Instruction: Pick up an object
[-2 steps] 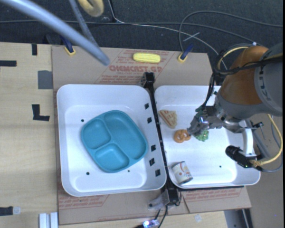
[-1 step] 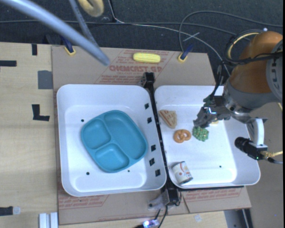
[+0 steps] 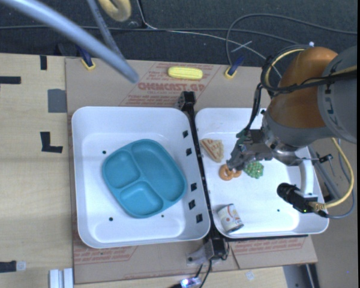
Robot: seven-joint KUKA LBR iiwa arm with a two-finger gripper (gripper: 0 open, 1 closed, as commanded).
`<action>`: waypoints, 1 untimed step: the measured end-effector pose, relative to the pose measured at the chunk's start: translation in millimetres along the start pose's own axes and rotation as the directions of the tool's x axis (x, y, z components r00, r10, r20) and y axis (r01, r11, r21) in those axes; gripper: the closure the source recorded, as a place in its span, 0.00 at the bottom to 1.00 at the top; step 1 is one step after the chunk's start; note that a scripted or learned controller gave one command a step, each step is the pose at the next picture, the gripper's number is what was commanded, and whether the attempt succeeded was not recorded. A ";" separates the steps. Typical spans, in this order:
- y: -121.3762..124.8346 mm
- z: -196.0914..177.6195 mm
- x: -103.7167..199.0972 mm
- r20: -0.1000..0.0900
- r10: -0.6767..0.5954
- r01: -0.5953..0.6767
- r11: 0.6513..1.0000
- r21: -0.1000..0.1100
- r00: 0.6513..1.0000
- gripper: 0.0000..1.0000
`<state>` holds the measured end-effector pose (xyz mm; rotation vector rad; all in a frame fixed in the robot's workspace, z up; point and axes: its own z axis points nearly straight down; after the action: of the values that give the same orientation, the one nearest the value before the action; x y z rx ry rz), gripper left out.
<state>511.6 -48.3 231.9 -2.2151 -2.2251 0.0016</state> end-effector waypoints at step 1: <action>-12.0 11.5 56.2 -0.001 -0.001 0.001 1.000 0.001 1.000 1.00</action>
<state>499.4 7.8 220.5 -2.2127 -2.2255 0.0025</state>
